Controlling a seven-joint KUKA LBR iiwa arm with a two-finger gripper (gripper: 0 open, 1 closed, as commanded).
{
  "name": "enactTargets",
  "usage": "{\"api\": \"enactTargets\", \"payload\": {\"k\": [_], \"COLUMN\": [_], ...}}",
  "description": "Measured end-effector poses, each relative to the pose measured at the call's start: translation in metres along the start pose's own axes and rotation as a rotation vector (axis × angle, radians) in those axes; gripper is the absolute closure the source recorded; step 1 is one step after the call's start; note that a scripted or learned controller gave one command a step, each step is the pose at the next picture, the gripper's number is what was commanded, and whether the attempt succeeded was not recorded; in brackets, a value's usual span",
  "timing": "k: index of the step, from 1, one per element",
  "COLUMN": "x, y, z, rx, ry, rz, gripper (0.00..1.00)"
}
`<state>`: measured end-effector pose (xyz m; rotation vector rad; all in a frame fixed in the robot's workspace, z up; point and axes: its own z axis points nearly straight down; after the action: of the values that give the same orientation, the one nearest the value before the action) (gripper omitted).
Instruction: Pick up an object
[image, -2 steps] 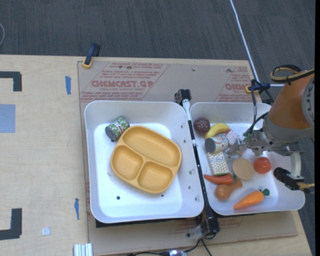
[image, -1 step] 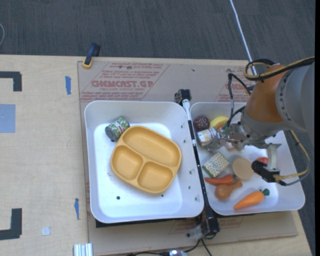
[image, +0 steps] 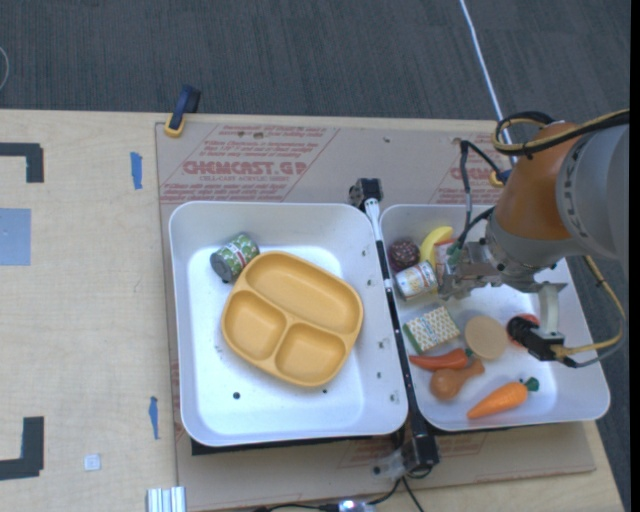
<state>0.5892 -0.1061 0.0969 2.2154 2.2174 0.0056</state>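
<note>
My gripper (image: 453, 270) hangs low over the upper left part of the right bin (image: 590, 400), under the grey wrist and its orange band. Its tip is right beside a small tin can (image: 413, 282) lying on its side, and a yellow banana (image: 436, 242) sits just behind it. A dark round berry (image: 403, 252) lies next to the can. Nothing can be made out between the gripper's tips from this angle.
Lower in the right bin lie a patterned cracker (image: 432, 328), a red chili (image: 440, 360), a tan disc (image: 487, 338), a brown gourd (image: 455, 381) and a carrot (image: 498, 398). The left bin (image: 190, 300) holds a yellow divided plate (image: 292, 318) and a green can (image: 234, 257).
</note>
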Motion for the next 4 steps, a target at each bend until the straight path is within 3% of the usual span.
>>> {"api": "enactTargets", "payload": {"k": [1,2,3,4], "x": [-0.061,0.003,0.025,0.025], "y": [-0.056,0.009,-0.058,-0.058], "z": [0.01,0.01,-0.089,-0.088], "rx": [0.006,0.001,0.006,0.008], "ry": [0.0,0.003,0.003,0.003], "rz": [0.002,-0.001,0.0,0.001], "gripper": [1.0,1.0,1.0,0.0]}}
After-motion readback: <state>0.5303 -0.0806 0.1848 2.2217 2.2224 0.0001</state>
